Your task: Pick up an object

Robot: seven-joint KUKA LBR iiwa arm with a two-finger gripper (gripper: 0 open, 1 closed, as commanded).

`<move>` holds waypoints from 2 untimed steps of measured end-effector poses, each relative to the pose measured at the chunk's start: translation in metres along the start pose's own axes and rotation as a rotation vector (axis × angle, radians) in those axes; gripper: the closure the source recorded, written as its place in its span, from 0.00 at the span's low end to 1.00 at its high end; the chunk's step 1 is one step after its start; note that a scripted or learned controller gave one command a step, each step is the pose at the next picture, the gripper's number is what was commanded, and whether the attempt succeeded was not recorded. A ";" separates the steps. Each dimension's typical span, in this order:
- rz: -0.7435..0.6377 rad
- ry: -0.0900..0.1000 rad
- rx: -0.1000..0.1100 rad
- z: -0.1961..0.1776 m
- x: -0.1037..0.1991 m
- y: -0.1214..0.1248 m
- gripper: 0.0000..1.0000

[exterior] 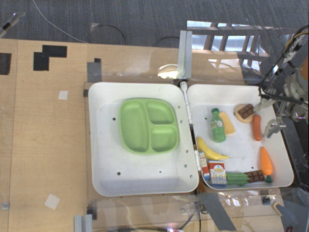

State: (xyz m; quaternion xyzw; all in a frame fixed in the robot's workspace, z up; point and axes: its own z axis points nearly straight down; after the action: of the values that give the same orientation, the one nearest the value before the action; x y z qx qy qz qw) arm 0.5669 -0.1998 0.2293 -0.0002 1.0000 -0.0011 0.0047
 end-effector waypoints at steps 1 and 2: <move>-0.030 0.012 -0.006 0.135 -0.069 0.019 0.00; -0.129 0.003 -0.005 0.139 -0.103 0.100 0.00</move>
State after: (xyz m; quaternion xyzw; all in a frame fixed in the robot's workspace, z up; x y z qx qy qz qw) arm 0.6712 -0.1003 0.0909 -0.0649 0.9979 0.0011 0.0031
